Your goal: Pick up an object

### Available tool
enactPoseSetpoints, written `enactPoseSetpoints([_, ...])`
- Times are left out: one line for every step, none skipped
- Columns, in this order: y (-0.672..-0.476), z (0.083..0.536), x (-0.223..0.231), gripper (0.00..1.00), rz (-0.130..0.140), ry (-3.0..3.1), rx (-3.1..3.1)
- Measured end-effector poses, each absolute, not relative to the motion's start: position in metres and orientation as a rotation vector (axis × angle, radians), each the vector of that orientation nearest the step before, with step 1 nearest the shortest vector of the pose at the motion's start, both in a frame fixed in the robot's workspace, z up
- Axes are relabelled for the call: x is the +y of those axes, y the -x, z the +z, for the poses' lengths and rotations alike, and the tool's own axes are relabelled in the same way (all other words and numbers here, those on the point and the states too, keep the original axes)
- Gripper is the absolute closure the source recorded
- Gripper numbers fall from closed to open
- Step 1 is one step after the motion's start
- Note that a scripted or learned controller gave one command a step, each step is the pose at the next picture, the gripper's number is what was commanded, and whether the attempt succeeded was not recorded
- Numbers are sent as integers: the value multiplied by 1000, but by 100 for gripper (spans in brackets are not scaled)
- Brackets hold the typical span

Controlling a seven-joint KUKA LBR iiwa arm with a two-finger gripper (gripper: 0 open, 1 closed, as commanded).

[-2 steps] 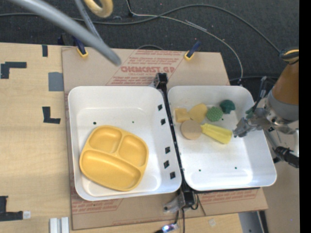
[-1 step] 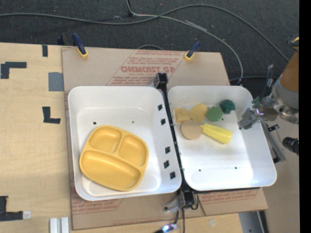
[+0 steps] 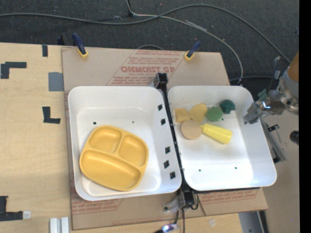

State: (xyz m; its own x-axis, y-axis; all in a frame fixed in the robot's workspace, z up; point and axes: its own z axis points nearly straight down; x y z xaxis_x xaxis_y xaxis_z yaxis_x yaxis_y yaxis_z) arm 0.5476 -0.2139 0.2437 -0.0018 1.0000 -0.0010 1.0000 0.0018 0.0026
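Near edge of the bench: two white bins side by side. Left bin carries a yellow divided tray, lying flat in the near-left part of the bin. Nothing graspable-small there.

Right bin has its near half bare; all the small items cluster in its far-left part. Yellow cylinder lies on its side, long axis running left-to-right and dipping slightly toward the near side at its right end. Just left of it, a tan disc, close or touching. Behind those: a pale yellow block, a yellow rounded piece, a green bumpy ball, and a dark teal piece, strung in a row, neighbours touching or nearly so.

The hand sits at the right bin's far-right rim, above the wall, nothing between its parts. Can't tell whether it's open or closed at this size.

Key relation: cluster lies to the camera-left of the hand, slightly toward the near side. Teal piece is nearest, then green ball, then cylinder. Likely next move is a short reach left and down. Cylinder looks the easiest pick: closing across its short width.
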Motion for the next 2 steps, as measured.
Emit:
enactPoseSetpoints([-551, 249, -164, 100, 1, -2215, 2229])
enactPoseSetpoints([-560, 234, -111, 100, 0, -2216, 2230])
